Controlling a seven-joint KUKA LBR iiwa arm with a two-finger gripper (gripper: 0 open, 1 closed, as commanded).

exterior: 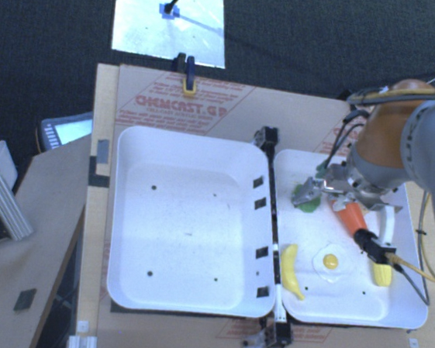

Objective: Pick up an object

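My gripper [327, 186] hangs low over the far left part of the right bin [401, 311]. A small green object [305, 196] lies right at its left tip, touching or nearly touching it; I cannot tell whether it is gripped. An orange carrot-like piece [351, 216] lies just right of the gripper, under the wrist. A fried-egg toy [331, 262] and a yellow banana [291, 270] lie nearer the front of the same bin.
A white stick-like piece [388, 222] and a short yellow piece [381, 275] lie at the right bin's right side. The left bin [122, 221] stands beside it, past a divider with black clips [264, 206]. A clamp [188, 74] sits at the bench's far edge.
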